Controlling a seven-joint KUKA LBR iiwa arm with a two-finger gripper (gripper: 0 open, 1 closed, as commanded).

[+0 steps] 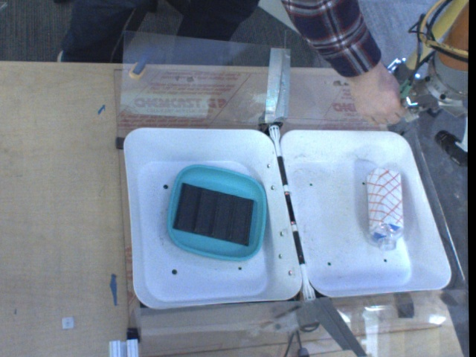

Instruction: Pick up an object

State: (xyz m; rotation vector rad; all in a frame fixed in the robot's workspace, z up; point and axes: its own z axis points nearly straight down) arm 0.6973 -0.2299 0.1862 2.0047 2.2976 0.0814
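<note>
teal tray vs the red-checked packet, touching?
Apart. The camera view shows the teal tray in the left bin and the red-checked packet in the right bin, with the bins' divider between them.

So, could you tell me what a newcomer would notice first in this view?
Most likely the teal tray with a dark ribbed block in it, sitting in the left bin. Next, the red-and-white checked packet lying along the right bin's far side. A person's plaid-sleeved arm reaches in across the top.
</note>
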